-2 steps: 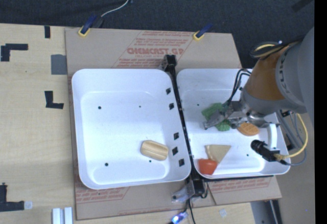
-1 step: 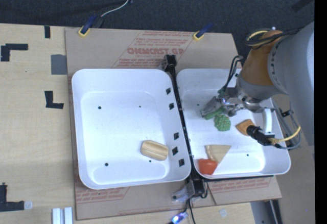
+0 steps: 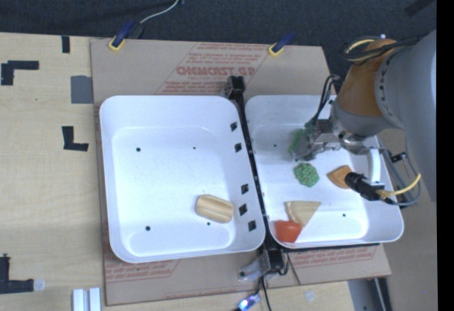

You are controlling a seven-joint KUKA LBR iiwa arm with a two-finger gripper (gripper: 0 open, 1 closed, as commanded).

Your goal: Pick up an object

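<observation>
My gripper (image 3: pixel 306 147) hangs low over the upper middle of the right bin (image 3: pixel 355 231). A small green piece (image 3: pixel 296 142) shows right against the gripper's left side; whether it is held is unclear. Just below lies a green broccoli-like lump (image 3: pixel 306 175). To its right is an orange piece (image 3: pixel 338 176). Toward the bin's front edge rest a tan wedge (image 3: pixel 303 211) and a red round piece (image 3: pixel 287 231). A tan bread roll (image 3: pixel 214 208) lies in the left bin (image 3: pixel 120 118), near its front right.
The grey arm with its orange band (image 3: pixel 362 86) comes in from the right over the right bin's far corner. A black divider (image 3: pixel 245 160) runs between the bins. Cables (image 3: pixel 386 192) loop beside the wrist at the bin's right rim.
</observation>
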